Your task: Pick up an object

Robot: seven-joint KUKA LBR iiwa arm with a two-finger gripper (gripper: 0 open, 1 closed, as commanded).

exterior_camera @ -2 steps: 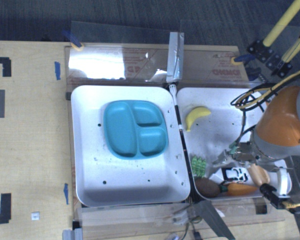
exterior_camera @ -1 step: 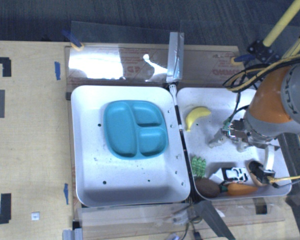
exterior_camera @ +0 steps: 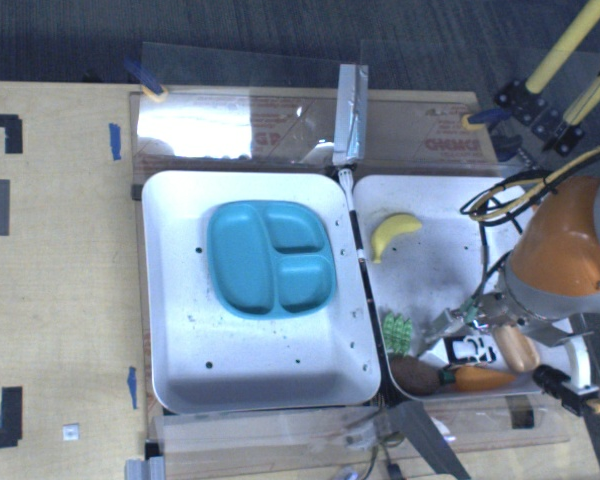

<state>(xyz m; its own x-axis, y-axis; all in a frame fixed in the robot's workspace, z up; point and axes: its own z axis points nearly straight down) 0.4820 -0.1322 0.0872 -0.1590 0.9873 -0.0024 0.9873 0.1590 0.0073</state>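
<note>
Camera view: gripper [exterior_camera: 458, 320] low over right bin [exterior_camera: 435, 268] near front edge, beside green object [exterior_camera: 397, 332]; finger state unclear.

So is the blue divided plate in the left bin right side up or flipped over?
Right side up: the blue divided plate lies flat in the left bin with its three hollow compartments facing the camera.

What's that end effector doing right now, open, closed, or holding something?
End effector: low over the right bin, near the green object; open or closed cannot be told from this view.
</note>
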